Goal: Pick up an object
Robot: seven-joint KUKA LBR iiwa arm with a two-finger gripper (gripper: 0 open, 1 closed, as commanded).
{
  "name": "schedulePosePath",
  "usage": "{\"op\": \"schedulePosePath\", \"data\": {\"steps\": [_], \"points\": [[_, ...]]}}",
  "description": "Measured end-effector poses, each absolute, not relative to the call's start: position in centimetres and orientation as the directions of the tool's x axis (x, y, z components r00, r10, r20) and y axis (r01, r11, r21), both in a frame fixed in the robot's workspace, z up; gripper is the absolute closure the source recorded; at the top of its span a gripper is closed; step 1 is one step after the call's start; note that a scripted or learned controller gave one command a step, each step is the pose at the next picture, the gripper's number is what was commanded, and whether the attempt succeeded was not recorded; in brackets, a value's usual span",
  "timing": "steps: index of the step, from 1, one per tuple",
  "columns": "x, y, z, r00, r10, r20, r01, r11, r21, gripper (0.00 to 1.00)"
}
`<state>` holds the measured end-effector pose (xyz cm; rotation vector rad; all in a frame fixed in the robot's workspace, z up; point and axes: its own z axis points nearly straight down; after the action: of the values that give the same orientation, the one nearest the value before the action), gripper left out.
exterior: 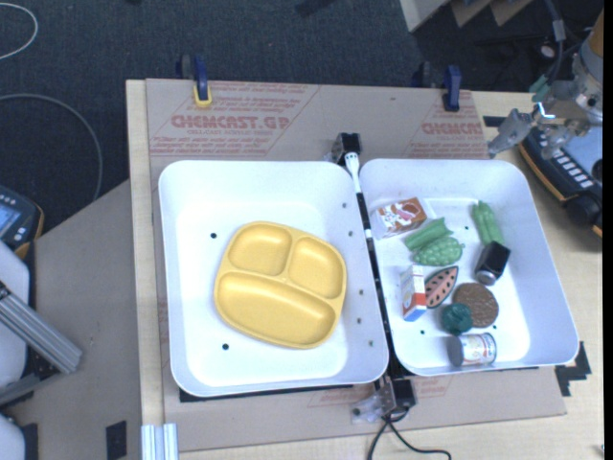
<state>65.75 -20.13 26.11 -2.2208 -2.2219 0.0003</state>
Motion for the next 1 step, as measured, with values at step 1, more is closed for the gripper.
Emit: {"op": "schedulePosePath", "data": {"steps": [1], "points": [[59.91, -21.18, 8.42, 0.002, 1.000, 0.009, 1.000, -0.001, -0.015, 0.00]]}}
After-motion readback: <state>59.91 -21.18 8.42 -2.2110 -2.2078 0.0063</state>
